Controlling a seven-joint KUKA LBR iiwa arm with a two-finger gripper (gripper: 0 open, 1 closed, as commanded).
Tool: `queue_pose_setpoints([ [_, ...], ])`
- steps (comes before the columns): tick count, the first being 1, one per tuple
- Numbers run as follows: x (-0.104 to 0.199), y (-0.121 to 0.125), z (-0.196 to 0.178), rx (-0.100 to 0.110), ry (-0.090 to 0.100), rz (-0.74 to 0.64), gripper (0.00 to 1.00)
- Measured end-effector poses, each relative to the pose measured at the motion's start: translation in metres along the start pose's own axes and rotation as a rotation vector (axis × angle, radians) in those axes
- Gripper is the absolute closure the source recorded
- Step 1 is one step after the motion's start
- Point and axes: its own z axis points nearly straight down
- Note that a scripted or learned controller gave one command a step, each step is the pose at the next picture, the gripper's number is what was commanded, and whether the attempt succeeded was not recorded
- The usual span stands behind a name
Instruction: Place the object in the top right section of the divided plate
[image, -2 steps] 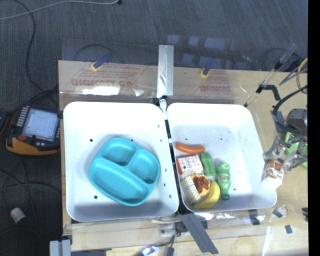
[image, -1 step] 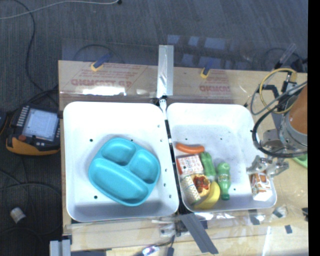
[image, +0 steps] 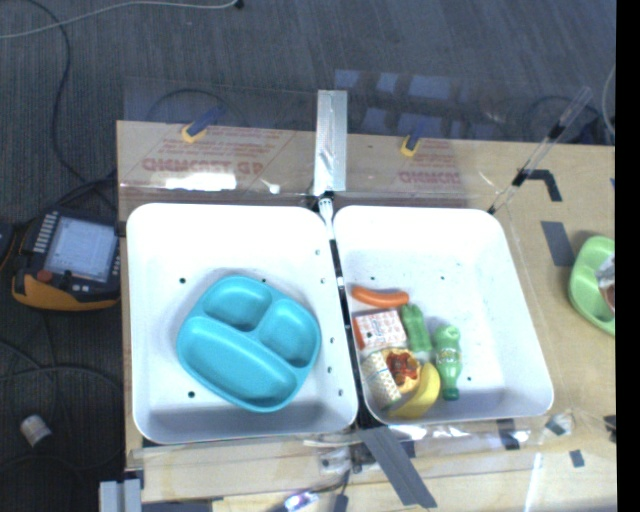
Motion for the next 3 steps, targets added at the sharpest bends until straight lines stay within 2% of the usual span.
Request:
queue_pose_setpoints([
  [1, 0.000, 0.001, 0.102, -0.003, -0.002, -0.344, 1.00],
  [2, -0.037, -0.011, 0.261, -0.008, 0.001, -0.347, 1.00],
  [3, -0.022, 0.001, 0.063, -0.001, -0.002, -0.435, 1.00],
])
